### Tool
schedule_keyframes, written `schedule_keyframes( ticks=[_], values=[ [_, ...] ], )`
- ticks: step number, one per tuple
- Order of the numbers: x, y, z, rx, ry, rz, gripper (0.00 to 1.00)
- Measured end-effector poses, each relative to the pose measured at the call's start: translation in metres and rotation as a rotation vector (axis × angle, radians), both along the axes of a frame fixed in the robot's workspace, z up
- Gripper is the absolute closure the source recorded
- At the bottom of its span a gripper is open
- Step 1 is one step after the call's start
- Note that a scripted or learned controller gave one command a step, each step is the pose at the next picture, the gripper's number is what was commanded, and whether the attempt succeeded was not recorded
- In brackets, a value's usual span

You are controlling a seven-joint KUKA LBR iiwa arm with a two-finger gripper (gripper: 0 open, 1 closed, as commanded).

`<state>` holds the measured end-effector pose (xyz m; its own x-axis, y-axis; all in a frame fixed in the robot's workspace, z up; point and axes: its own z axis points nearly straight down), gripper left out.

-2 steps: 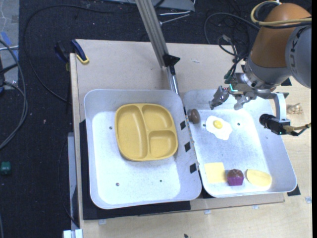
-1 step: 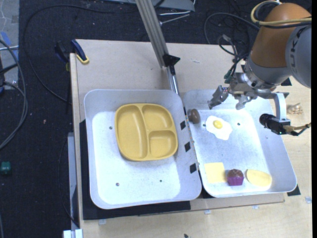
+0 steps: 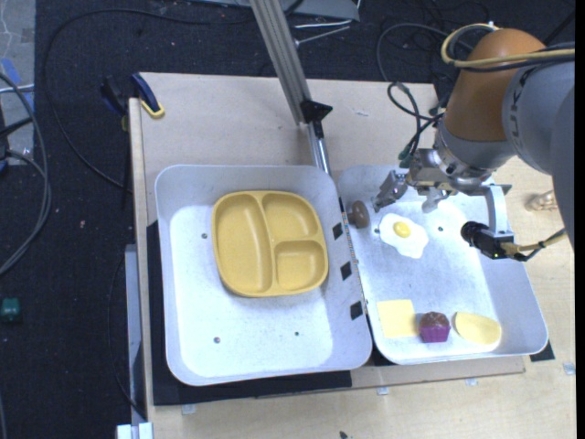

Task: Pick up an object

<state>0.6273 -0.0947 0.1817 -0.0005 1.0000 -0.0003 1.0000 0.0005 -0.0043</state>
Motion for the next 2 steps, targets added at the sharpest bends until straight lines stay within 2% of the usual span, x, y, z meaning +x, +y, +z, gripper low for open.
schedule_keyframes(
  ticks=[1,2],
  values=[
    [0.001,-0.003,-0.044,0.000,0.000,-0.001,0.00],
    [0.005,-0.006,-0.083,-0.007,-0.016,-0.001,0.00]
  ],
)
